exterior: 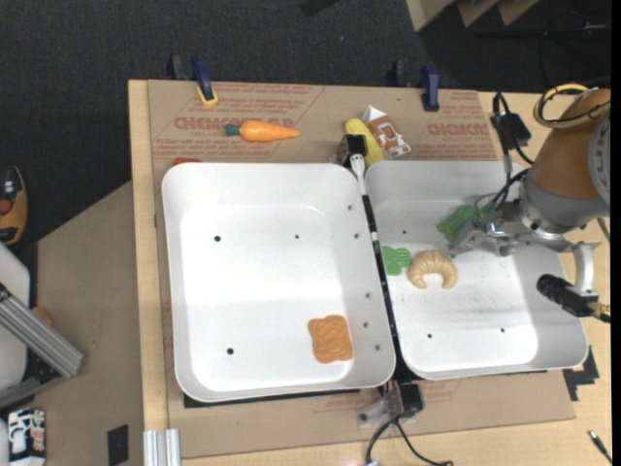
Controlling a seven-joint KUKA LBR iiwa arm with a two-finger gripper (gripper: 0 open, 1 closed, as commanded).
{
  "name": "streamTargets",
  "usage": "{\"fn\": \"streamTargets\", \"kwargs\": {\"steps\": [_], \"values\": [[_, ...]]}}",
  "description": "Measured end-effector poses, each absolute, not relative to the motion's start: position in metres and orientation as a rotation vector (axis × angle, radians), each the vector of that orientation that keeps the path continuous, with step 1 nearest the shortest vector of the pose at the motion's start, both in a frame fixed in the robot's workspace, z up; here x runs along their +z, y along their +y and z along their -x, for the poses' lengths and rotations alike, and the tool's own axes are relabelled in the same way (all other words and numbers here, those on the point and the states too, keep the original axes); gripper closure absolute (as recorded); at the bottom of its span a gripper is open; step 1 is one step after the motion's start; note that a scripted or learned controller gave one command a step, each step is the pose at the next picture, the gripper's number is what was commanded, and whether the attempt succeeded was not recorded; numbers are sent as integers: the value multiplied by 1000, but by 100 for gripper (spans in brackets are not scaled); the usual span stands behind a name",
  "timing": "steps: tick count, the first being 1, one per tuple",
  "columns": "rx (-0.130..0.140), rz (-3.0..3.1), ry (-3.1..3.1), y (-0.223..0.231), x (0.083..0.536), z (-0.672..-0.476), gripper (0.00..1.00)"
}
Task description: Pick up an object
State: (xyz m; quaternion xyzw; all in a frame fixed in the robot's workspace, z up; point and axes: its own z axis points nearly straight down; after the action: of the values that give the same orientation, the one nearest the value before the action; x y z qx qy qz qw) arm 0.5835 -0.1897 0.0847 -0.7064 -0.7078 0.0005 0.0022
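While the gripper (473,236) hangs low in the right bin (505,343), its jaw state cannot be told; croissant (433,268) lies near, beside a green piece (395,259); judged light, rigid, curved; grasp across its thick middle.

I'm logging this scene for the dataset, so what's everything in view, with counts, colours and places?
bins: 2, white, side by side on the bench
waffle: 1, orange-brown, left bin, near corner
croissant: 1, tan, right bin, middle
green toy: 1, green, right bin, beside the croissant
dark green toy: 1, dark green, right bin, by the gripper
carrot: 1, orange, on the cardboard behind the left bin
clamps: 2, blue, far edge
gripper: 1, grey, over the right bin
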Motion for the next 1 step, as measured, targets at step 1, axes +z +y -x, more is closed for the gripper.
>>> {"fn": "streamTargets", "kwargs": {"steps": [1], "values": [[2,2219,-2219,-191,85,-576,0]]}}
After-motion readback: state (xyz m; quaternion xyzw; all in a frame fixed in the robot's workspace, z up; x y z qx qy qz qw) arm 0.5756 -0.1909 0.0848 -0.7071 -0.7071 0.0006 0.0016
